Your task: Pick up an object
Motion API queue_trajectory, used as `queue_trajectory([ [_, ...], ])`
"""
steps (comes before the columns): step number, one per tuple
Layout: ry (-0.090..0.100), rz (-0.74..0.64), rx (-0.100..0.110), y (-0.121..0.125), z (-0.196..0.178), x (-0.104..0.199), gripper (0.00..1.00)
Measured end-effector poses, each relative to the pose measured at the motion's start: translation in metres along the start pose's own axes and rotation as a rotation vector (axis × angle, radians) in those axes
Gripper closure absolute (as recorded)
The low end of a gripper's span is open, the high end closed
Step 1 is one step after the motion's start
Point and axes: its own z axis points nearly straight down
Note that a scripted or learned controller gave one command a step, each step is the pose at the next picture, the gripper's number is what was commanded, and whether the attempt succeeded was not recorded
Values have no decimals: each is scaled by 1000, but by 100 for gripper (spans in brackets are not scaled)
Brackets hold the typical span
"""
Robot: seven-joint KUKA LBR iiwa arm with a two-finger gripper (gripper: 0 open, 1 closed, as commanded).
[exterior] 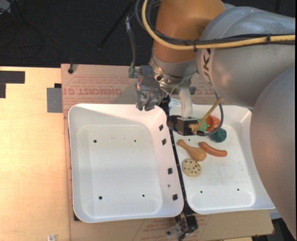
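- Nearest, the cardboard (98, 87): brown, printed, lying under both bins and jutting past their near edge.
- One left bin (118, 169): white, shallow, round-cornered, small dark dots on its floor. It sits side by side with the other bin at the middle seam.
- One right bin (229, 195): white, shallow. It holds every toy listed here, all gathered in its far half towards the seam.
- One cookie (191, 167): round, tan, dark chips, flat on the floor. It is the nearest of the toys.
- One drumstick (192, 150): tan, lying aslant just beyond the cookie.
- One sausage (213, 149): orange-red, lying just beside the drumstick's thick end, on the side away from the seam.
- One ball (219, 134): teal, just beyond the sausage.
- One red toy (212, 122): rounded, with a green part on its seam side, just beside the ball.
- My claw (147, 103): hangs over the left bin's far rim, at the corner by the seam, apart from all the toys. I cannot tell whether it is spread or pressed together.
- My arm (249, 39): grey, with an orange band (186, 14) above the wrist, reaching in over the right bin's far side.
- Farthest out, the bench (23, 159): pale wood beside the left bin.
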Motion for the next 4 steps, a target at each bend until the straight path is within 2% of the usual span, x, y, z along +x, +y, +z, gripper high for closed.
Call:
queue_trajectory([
  [1, -3, 8, 5, -43, 41, -37, 100],
  [2, -3, 11, -7, -52, 0, -102, 100],
  [3, 1, 2, -8, -109, -53, -82, 100],
  [4, 2, 1, -19, -107, -207, -50, 100],
])
